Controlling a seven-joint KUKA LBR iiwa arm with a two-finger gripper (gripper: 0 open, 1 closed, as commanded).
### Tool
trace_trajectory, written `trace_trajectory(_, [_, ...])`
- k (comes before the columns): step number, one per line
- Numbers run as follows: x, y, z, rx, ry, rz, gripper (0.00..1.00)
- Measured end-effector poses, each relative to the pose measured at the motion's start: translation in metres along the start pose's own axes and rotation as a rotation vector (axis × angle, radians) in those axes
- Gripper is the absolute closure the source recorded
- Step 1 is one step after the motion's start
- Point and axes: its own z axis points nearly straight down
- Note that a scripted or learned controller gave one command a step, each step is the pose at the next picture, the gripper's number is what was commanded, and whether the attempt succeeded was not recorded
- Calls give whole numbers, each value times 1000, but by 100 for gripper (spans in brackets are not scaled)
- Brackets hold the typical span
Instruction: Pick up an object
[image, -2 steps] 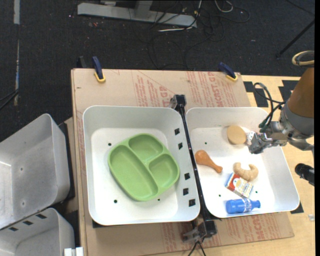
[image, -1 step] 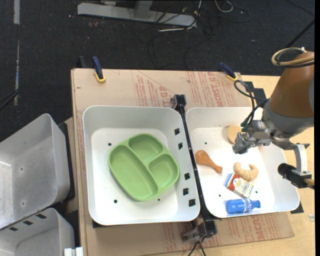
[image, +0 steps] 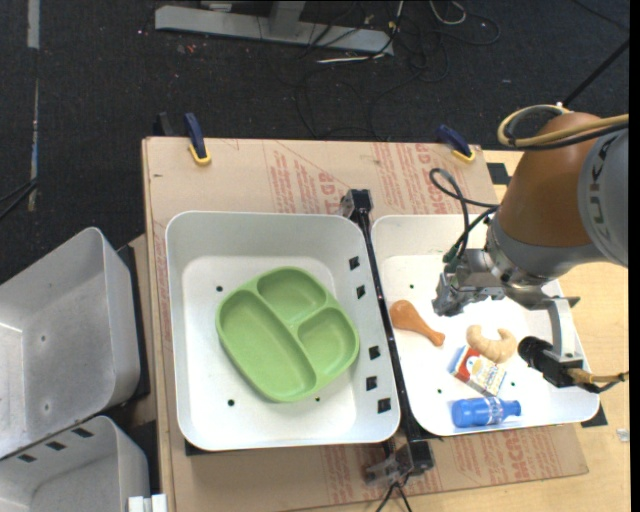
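One drumstick (image: 413, 319) lay in the right bin (image: 425, 385) beside the gripper (image: 455, 297); it looked light, stiff, slick, best pinched across its thin shank. Whether the gripper was open could not be told.

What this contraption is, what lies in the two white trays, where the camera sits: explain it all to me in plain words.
This is a robot arm, grey and orange, reaching in from the right. One fixed camera looks down at a slant on the bench. At the arm's end is its claw, the grasping tool, over the right bin. That bin holds an orange toy drumstick, a tan croissant-like piece, a small red and white carton and a blue bottle. The left bin holds a green divided plate. The job is to pick up one object; the picture does not show the claw holding anything.
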Motion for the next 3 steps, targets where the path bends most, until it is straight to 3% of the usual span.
trace_trajectory(2, [108,0,-22,-4,-1,-1,100])
trace_trajectory(3, [153,-5,-12,1,-1,0,100])
